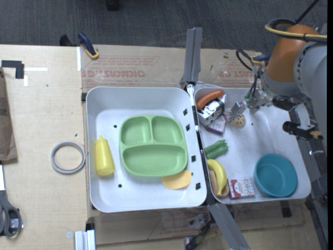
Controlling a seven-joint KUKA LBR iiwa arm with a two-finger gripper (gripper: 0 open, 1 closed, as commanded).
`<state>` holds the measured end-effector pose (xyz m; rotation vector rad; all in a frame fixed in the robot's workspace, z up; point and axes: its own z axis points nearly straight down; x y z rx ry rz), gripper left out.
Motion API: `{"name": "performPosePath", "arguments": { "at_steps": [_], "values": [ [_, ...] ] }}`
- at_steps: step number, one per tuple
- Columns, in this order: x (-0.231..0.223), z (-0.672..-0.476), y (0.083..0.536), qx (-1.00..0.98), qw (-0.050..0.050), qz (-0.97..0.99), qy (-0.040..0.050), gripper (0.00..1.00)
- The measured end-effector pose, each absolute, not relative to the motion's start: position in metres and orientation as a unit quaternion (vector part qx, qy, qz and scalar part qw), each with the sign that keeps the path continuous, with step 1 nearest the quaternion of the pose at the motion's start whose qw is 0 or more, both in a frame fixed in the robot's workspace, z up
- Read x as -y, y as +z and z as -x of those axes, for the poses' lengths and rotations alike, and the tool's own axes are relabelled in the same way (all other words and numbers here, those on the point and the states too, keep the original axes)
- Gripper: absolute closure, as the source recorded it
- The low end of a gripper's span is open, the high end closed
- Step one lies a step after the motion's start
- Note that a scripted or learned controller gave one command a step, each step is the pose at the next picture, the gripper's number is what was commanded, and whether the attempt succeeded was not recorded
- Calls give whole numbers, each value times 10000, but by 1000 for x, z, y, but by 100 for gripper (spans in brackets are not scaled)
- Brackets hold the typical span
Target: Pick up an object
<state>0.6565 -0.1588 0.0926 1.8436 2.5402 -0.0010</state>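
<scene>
Dark grey carpet floor [145,9] lies beyond a pale wooden bench [41,119] — evenly lit, no hard shadows.

Glossy plastic green tray [153,146], smooth white bins [93,155], wooden bench [41,113]

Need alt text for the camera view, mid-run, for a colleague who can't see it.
The arm's hand hovers low in the right bin, just above a cookie, with a blue bowl, banana and other toys around. The left bin holds a green divided plate and a yellow bottle.
</scene>
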Motion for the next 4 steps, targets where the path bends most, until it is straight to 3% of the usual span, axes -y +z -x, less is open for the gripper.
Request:
{"name": "performPosePath", "arguments": {
  "at_steps": [1,2,3,4],
  "values": [
    [159,-658,104,-8103,47,-5860,1,100],
    [159,-658,104,-8103,44,-5860,1,0],
    [107,-615,96,-8583,30,-5132,8,0],
    [110,-617,108,-8572,78,-5149,8,100]
  ]
}}
